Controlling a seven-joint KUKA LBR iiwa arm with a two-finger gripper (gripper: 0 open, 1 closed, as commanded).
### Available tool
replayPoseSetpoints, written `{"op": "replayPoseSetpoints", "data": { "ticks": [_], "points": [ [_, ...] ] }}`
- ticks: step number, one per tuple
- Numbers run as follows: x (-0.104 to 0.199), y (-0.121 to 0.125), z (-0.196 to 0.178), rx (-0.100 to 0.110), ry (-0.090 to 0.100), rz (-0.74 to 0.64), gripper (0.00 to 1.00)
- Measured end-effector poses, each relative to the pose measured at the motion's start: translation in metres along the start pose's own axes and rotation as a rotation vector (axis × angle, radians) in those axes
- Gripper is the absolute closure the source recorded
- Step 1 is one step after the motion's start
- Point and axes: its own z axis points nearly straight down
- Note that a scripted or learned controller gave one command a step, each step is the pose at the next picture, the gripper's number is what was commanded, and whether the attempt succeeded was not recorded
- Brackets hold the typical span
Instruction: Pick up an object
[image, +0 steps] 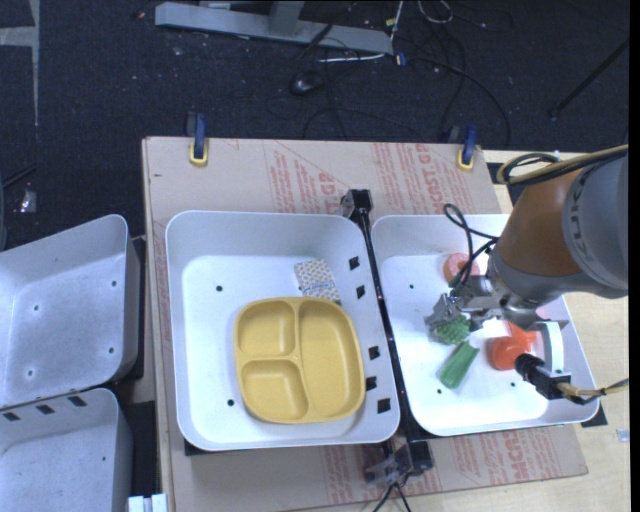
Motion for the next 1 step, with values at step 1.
{"op": "replayPoseSetpoints", "data": {
  "ticks": [1],
  "points": [
    [0.0011,0.0112,-0.057,-0.007,-0.002,-0.005,1.0]
  ]
}}
